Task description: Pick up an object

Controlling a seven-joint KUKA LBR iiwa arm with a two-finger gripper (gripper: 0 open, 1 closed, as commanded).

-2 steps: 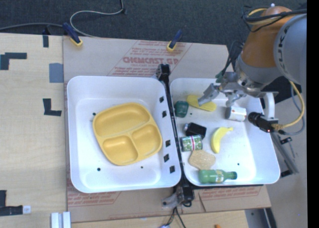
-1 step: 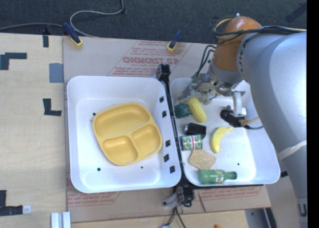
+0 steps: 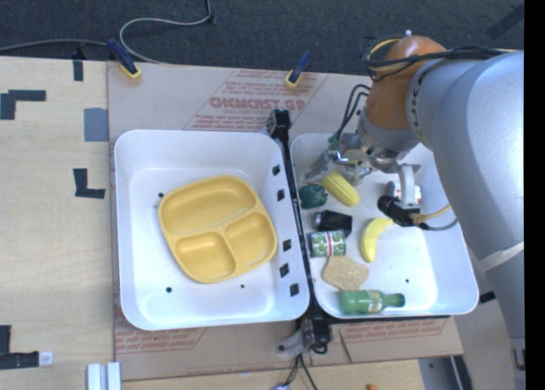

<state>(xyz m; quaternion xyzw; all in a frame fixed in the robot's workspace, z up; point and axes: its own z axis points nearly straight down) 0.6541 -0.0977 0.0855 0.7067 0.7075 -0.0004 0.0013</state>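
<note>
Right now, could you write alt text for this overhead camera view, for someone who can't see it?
A grey robot arm reaches from the right, its gripper low over the right white bin of toy food: corn, a banana, a green bottle, a cookie. The left white bin holds a yellow divided plate.

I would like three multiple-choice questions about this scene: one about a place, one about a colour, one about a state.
1. Where is the yellow divided plate?
A. left bin
B. right bin
C. on the cardboard

2. What colour is the bottle?
A. red
B. green
C. blue

3. How is the bottle positioned?
A. standing upright
B. lying on its side
C. resting on the plate

Answers: 1 A, it sits inside the left bin. 2 B, its body is green. 3 B, it lies flat near the front of the right bin.
</note>
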